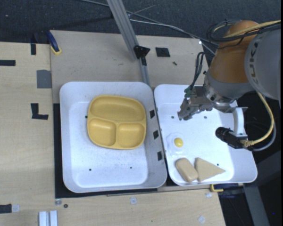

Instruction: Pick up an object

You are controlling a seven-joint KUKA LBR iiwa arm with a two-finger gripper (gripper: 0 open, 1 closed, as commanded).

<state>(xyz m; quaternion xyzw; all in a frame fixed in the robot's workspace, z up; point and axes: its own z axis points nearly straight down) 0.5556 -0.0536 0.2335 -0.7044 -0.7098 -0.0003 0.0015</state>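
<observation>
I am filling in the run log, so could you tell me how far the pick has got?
Nothing looks picked up yet. The gripper hangs over the upper part of the right bin. The fried egg, bread roll and wedge lie in that bin; the yellow tray sits in the left bin. The grasp and lift remain.

Left bin (75, 173): largely taken up by the yellow divided tray (117, 121); bare floor is left along its near side.
Right bin (245, 166): open floor is found mid-bin; the near edge is blocked by a fried egg (178, 142), bread roll (186, 169) and wedge (208, 168).
Far side: crossed by a slanted metal pole (125, 25).
</observation>
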